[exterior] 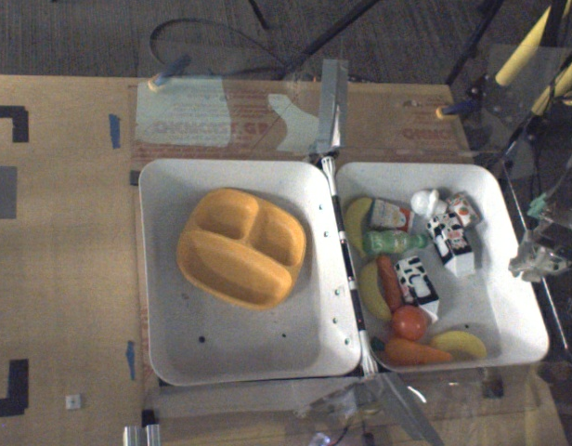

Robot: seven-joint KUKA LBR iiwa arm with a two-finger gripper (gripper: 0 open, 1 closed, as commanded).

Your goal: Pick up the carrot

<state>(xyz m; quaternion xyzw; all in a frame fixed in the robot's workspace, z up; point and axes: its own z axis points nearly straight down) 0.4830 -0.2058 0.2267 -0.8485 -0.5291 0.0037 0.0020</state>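
Camera view: carrot [414, 351] lies at the near edge of the right bin [509, 286], touching the tomato [409, 322], with a banana [460, 344] just beside it. Orange divided plate [241, 245] sits in the left bin [175, 342]. Can't tell my claw's state.

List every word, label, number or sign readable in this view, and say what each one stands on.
None can be read for certain.
Clear sheet behind the left bin: reddish lettering, too blurred to read.
Board behind the right bin, near the clamp: reddish lettering, blurred.
Black-and-white cartons in the right bin: cow-patch print, no legible text.
Small carton with red on it: label too small to read.
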